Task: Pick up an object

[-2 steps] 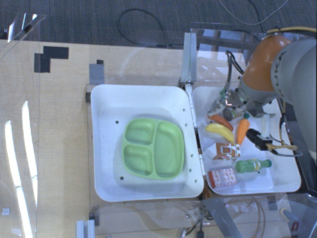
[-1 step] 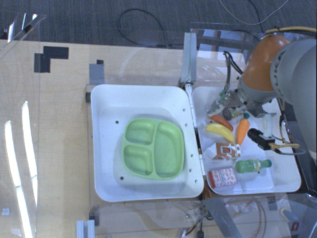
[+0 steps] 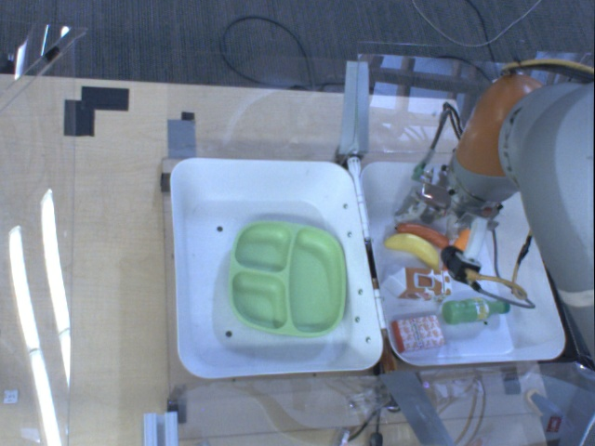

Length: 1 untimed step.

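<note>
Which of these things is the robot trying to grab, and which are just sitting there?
For the job (in the right bin):
- gripper
- banana
- green bottle
- white and orange carton
- red packet

Just sitting there:
- green divided tray in the left bin
- cables on the floor

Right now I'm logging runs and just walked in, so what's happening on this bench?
A grey robot arm with an orange band reaches from the right over the right-hand white bin, its gripper low above a yellow banana. Nearby lie an orange carrot-like piece, a white and orange carton, a green bottle and a red and white packet. Nothing is visibly lifted. The left-hand white bin holds a green divided plate.
</note>
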Available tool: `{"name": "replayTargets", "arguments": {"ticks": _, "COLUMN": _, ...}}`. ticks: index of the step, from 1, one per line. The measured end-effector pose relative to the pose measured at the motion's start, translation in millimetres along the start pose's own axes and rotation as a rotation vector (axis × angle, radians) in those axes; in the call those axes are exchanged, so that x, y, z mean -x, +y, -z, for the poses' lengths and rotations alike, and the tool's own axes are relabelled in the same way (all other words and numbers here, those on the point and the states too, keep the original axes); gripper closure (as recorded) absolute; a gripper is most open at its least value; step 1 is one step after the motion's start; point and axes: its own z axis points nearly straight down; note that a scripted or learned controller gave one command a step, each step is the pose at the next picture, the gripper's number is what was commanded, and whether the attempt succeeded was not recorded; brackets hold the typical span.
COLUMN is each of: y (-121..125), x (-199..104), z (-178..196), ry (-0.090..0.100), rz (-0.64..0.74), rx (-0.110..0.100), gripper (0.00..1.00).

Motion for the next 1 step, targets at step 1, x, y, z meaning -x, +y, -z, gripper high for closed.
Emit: {"name": "replayTargets", "arguments": {"ticks": 1, "y": -20.1, "x": 56.7, "z": 1.0, "ry": -0.001, "rz": 0.104, "rx": 0.002, "gripper": 0.00}}
